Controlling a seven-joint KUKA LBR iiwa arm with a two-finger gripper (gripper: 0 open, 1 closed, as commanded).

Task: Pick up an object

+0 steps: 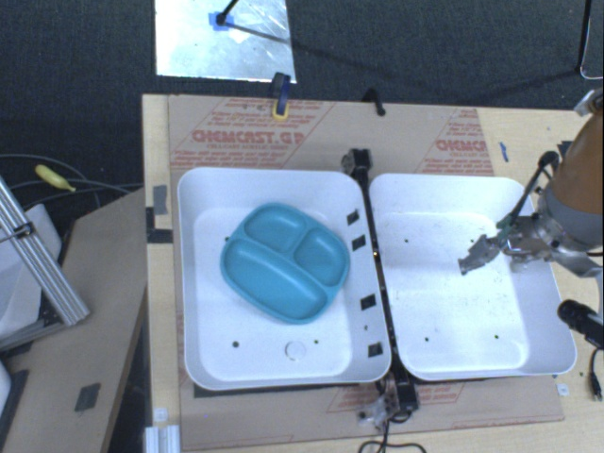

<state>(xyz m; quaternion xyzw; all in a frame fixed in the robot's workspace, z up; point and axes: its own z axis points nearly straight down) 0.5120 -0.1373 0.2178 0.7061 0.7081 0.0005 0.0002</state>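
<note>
Gripper [477, 258] over right bin [444, 347], grip state unclear; one blue plate [283, 262] in left bin [212, 347]

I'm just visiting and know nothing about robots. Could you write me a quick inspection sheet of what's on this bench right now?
Surface: bench bearing two white bins, left bin and right bin.
Job's things: blue divided plate lying in the left bin.
Clutter: small white disc near the plate.
End effector: end effector over the right bin, holding nothing visible.
Cables: black cable beyond the bench.
Surroundings: shiny sheet, dark floor.

Lab — bench [311, 125], twin bins [274, 185].
</note>
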